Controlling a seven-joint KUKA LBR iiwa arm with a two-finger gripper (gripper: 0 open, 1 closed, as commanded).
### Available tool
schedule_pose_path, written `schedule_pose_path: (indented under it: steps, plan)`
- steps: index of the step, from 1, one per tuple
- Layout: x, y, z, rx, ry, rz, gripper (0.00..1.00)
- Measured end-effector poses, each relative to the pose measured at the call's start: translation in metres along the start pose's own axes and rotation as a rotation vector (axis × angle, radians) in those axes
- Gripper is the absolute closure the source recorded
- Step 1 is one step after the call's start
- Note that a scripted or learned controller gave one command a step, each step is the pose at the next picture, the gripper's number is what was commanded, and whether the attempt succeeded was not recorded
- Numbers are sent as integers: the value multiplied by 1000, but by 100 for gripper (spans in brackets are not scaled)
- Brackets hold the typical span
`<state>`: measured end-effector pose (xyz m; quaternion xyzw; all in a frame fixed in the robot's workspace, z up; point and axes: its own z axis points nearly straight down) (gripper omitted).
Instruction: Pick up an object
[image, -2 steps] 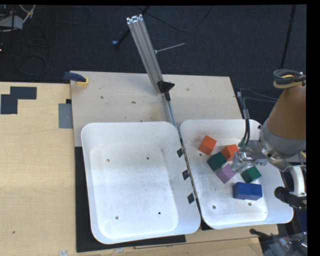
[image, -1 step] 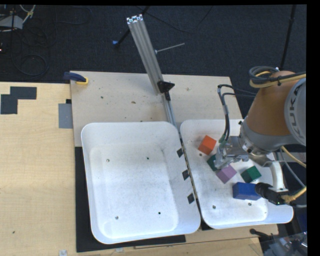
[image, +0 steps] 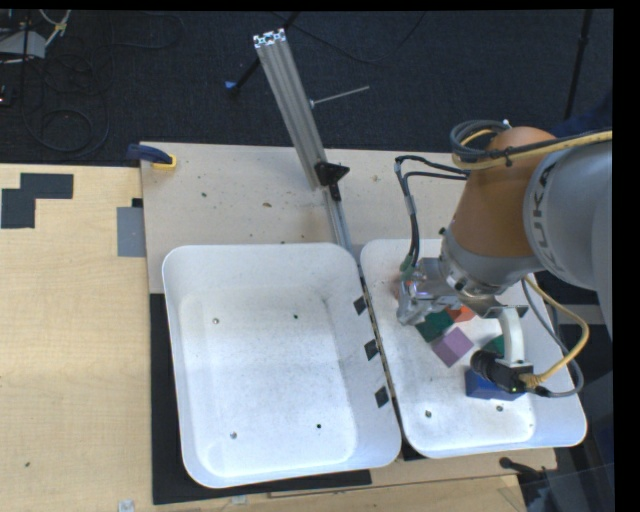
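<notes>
My gripper (image: 413, 303) hangs low over the upper left part of the right bin (image: 440, 425), with the grey and orange arm above it reaching in from the right. Just right of the gripper lies a dark green block (image: 433, 326), and a purple block (image: 454, 346) touches its lower right side. A small orange-red piece (image: 462, 314) shows behind them, partly hidden by the wrist. A blue object (image: 490, 389) lies further right in the same bin. Nothing is visibly held.
The left bin (image: 200, 300) holds only a few dark specks. Black clips (image: 371, 349) line the seam between the two bins. A slanted metal bar (image: 297, 110) rises from the bench behind the bins.
</notes>
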<state>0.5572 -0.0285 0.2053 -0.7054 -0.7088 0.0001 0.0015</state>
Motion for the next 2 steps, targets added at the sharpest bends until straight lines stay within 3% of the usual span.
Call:
schedule_pose_path:
  steps: [2]
  plan:
    - [88,38,-26,-1,0,1,100]
